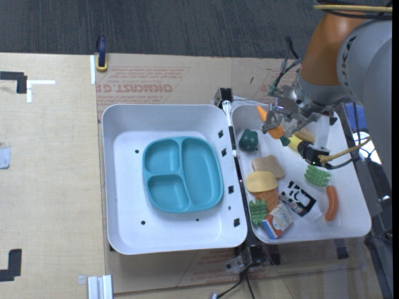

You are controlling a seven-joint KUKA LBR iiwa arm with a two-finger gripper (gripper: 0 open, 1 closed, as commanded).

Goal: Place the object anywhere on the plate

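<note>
The blue three-compartment plate (182, 173) lies in the middle of the left white bin (118, 223) with nothing on it. My gripper (277, 121) is low over the far part of the right bin (355, 220), under the orange-banded wrist. An orange toy piece (264, 113) shows right at the gripper's left side, and more orange shows just below it. Whether the gripper is touching or holding that piece cannot be made out. A dark green pepper-like toy (249, 140) sits a little to the gripper's left, near the bin's left wall.
The right bin holds several toy foods: a tan bread slice (269, 164), a yellow piece (261, 181), a green ridged piece (317, 175), a red sausage (331, 202), a black-and-white item (299, 198) and a small packet (278, 220). The bins' adjoining walls (232, 167) stand between plate and gripper.
</note>
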